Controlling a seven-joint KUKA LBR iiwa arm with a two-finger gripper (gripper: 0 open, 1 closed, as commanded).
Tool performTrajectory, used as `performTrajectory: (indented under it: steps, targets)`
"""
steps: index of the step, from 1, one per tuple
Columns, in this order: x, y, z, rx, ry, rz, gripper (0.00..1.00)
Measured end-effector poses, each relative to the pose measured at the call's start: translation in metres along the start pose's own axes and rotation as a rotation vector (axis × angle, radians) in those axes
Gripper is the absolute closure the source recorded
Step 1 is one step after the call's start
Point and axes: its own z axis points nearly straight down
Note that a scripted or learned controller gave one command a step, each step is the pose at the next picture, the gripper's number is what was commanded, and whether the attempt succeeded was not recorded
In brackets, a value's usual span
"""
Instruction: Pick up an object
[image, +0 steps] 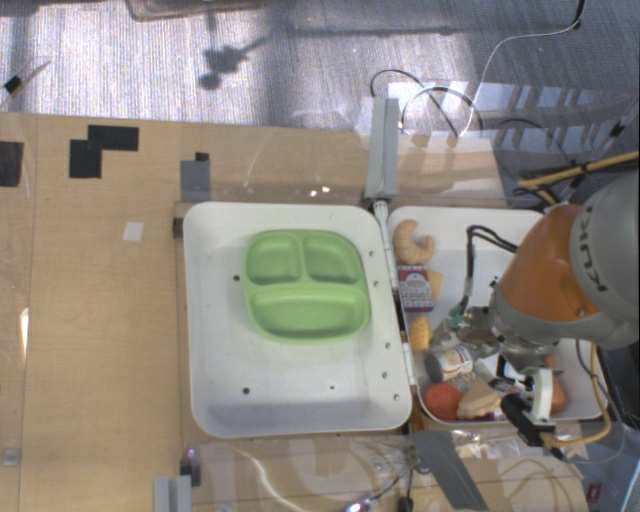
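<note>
Arm bent low over right bin

green tray, white bins, orange band

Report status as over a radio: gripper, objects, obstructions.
Gripper low in right bin, grip state unreadable. Croissant, red ball, small box loose nearby. Green tray sits alone in left bin.

One fixed cam above the worktop, looking down at a slant. Mid-distance: both white bins in frame, left bin central, right bin toward the right edge.
</note>
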Motion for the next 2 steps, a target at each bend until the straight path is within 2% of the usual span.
performTrajectory:
  steps: [1,2]
  targets:
    - [-0.022,0.033,0.002,0.013,0.001,0.123,0.0]
    - [0.0,0.103,0.005,0.013,-0.002,0.186,0.0]
